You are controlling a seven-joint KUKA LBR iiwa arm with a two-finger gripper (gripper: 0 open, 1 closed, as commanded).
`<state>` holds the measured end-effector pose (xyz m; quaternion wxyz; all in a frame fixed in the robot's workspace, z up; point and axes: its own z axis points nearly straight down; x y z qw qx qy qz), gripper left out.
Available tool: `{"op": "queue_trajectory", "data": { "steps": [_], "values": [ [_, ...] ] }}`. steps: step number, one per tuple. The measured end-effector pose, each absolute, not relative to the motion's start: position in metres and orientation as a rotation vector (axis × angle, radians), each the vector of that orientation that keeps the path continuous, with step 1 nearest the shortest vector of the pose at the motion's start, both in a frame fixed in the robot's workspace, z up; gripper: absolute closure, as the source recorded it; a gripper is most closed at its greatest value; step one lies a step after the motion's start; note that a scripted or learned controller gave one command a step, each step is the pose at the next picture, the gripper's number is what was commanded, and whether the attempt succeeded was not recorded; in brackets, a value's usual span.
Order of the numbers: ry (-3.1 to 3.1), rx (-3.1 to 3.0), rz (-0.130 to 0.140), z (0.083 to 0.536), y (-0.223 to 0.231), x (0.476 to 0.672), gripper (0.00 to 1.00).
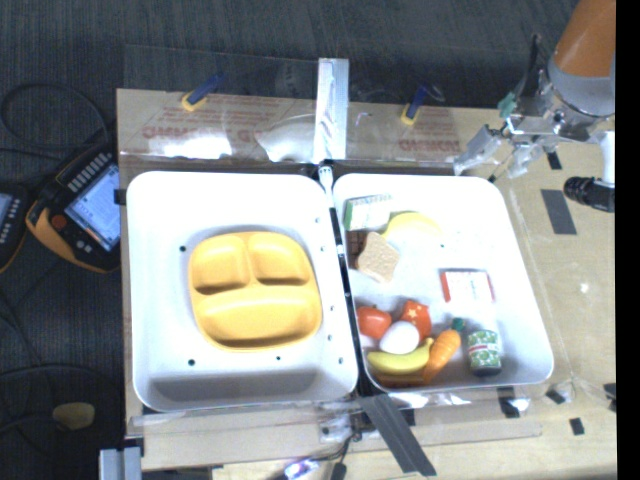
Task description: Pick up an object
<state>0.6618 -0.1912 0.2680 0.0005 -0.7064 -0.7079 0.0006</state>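
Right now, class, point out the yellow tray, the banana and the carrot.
yellow tray [255,290]: camera view, on its large lower compartment.
banana [398,362]: camera view, middle of its curve.
carrot [444,349]: camera view, on its thick orange end.

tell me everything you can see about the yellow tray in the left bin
The yellow tray looks like moulded plastic, glossy, a rounded rectangle with raised rims. It is split into compartments: two smaller ones along its far side and one wide one along its near side. It lies flat, right way up, roughly centred on the floor of the left bin, apart from the walls. Nothing lies in it and nothing else touches it.
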Motion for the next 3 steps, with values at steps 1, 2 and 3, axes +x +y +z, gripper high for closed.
{"op": "queue_trajectory", "data": {
  "steps": [1,2,3],
  "values": [
    [-2.541,-1.847,0.003,0.113,-0.160,0.669,0.00],
    [-2.355,-2.089,-0.011,0.093,-0.156,0.673,0.00],
    [-2.435,-2.013,-0.011,0.094,-0.194,0.659,0.00]
  ]
}}
